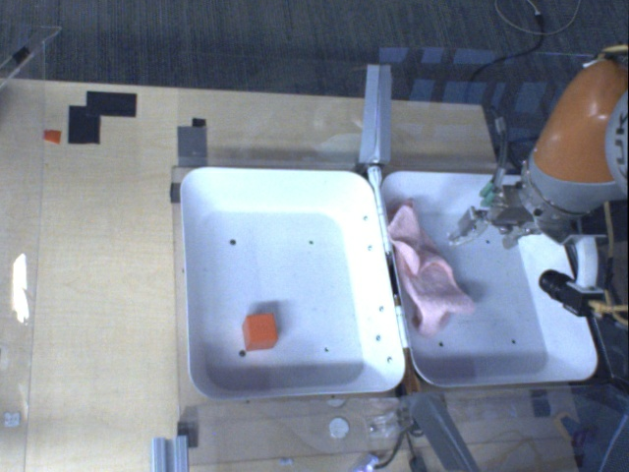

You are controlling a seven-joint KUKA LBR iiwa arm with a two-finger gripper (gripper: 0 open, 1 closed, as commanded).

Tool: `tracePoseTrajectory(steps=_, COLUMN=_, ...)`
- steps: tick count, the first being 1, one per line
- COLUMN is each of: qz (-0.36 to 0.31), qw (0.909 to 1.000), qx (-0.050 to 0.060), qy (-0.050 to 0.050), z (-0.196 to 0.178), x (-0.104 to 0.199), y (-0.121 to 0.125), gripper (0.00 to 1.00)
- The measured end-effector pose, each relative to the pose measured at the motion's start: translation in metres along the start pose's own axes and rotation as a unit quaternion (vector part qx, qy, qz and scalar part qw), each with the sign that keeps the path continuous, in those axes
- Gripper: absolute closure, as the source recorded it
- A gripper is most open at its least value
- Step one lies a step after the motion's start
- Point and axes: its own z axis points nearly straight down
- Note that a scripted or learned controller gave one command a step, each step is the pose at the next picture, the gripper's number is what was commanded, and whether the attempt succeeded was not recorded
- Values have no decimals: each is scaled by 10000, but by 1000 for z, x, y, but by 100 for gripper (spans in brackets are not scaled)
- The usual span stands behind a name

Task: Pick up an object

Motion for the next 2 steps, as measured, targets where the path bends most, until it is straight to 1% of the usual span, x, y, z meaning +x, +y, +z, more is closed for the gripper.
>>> tracePoseTrajectory(steps=1, qz=-119, qw=9999, qx=-56, qy=-7, z=94, x=9, y=-5, gripper=0)
tracePoseTrajectory(steps=2, qz=220, qw=9998, qx=-24, qy=-8, z=21, x=-12, y=-22, gripper=0)
